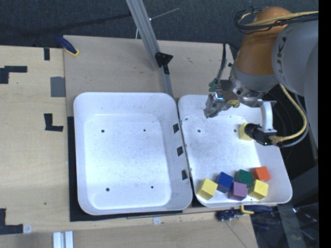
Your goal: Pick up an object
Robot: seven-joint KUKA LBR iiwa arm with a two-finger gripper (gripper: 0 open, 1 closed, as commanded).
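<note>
Several small blocks lie in a cluster at the near end of the right bin (207, 138): a yellow block (208, 188), a blue block (225, 181), a green block (243, 177), a purple block (239, 190), an orange block (262, 173) and another yellow block (260, 189). My gripper (212, 109) hangs over the far end of the right bin, well away from the cluster, with nothing seen between its fingers. One more yellow block (243, 132) lies by the bin's right side, partly behind a black fitting.
The left bin (83, 138) stands beside the right one. A slanted metal pole (147, 27) with a black clamp rises behind the bins. The grey and orange arm (264, 50) covers the far right corner. Cables loop along the right bin's right edge.
</note>
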